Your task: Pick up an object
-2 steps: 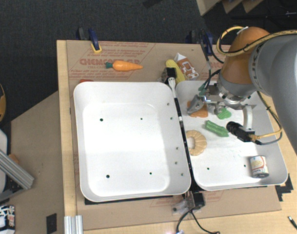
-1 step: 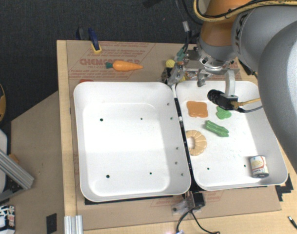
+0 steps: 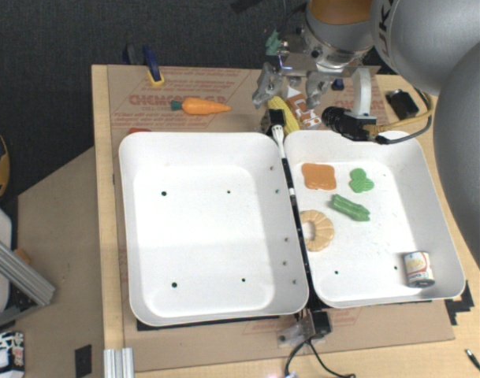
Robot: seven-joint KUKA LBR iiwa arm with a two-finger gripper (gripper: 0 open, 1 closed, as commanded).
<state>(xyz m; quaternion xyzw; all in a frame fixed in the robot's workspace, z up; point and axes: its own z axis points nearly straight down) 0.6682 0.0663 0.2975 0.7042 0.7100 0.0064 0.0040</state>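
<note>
— Brown cardboard covers the surface [image 3: 82,235], and the two white bins sit on it side by side, touching along the middle.

— What's in them?

— The left bin [image 3: 145,235] has nothing but a few dark dots on its floor. The right bin [image 3: 437,203] holds an orange flat piece [image 3: 319,176], a green lump [image 3: 361,181] just beside it, a green pod [image 3: 350,208] below those, a tan round pastry [image 3: 318,230] near the divider, and a small can [image 3: 418,268] lying alone toward the near right corner.

— And the arm?

— It comes in from the right, and the hand [image 3: 291,93] hangs past the far rims of the bins, about where they meet. I cannot tell whether it's wide or narrow, or gripping anything; there's yellow and reddish clutter right under it.

— Anything else out there?

— A toy carrot [image 3: 200,106] on the cardboard beyond the left bin, and a blue and yellow clamp [image 3: 152,65] at the far edge.
</note>
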